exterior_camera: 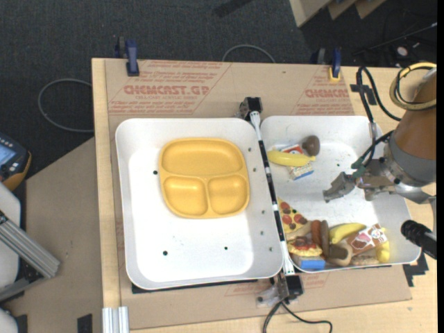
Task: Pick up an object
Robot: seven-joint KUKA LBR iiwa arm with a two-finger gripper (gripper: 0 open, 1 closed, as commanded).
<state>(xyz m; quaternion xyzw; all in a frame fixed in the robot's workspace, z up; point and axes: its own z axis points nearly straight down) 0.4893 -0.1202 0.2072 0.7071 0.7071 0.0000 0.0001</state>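
Note:
My gripper [337,189] hangs over the middle of the right bin [333,134], on a bare patch of its floor, with nothing seen in it. A yellow banana [290,158] lies to its upper left, beside a brown ball [311,144] and a small white and blue packet [302,171]. Below the gripper, along the bin's front wall, lies a pile: a pizza slice [294,220], a second banana [346,231], a brown sausage [320,234], a blue piece [312,263] and a red and white packet [365,240].
The left bin [139,207] holds a yellow divided plate [205,177]. A black divider strip [267,186] runs between the bins. The arm's grey wrist and orange band [416,141] stand over the right bin's right edge. Clamps and cables sit at the bench's back edge.

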